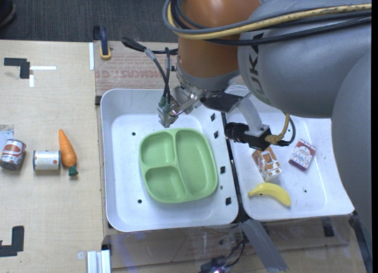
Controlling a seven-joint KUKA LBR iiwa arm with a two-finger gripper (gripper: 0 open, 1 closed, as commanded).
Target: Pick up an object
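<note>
A green divided plate (pixel 177 165) lies flat in the left bin (pixel 118 148). My gripper (pixel 168 114) hangs from the orange-banded wrist, its tip at the plate's far rim near the bin's back wall. I see nothing held in it. In the right bin (pixel 331 195) lie a yellow banana (pixel 270 194), a small orange-and-white carton (pixel 267 164) and a red-and-white box (pixel 302 155). The arm's bulk hides the back of the right bin.
On the bench left of the bins lie a carrot (pixel 68 149) and two small cans (pixel 46 161) (pixel 12 153). A black fitting with a yellow cable (pixel 248 134) sticks out from the arm over the divider between the bins.
</note>
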